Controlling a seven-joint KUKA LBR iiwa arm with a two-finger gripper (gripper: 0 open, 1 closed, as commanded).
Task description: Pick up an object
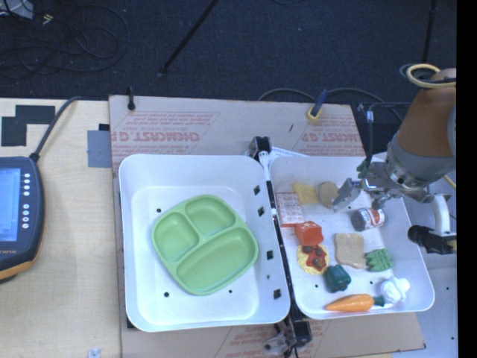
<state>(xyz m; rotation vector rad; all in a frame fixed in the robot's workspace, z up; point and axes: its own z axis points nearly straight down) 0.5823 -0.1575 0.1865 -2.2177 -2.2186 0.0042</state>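
From my seat I see the arm (425, 136) reaching in from the right, over the right bin (417, 293). The jaws (365, 196) hang above the bin's upper middle, spread apart with nothing between them. One finger (344, 195) points toward the round tan piece (328, 192); the other side sits just over a small can (368, 218) with a red label, which lies on its side. I cannot tell whether the jaws touch it.

The rest lies loose in the same bin: a yellow piece (305, 193) beside the tan one, a red block (309, 233), a yellow-and-red piece (313, 257) just below it, a tan slice (349, 249), a green leafy bit (378, 259), a dark green pepper (337, 277), a carrot (350, 303) along the bottom edge and a white item (395, 289) at its right.

The left bin (141, 200) holds a green divided plate (205, 243). A pendant (15, 215) rests on the worktop (67, 289) at far left.
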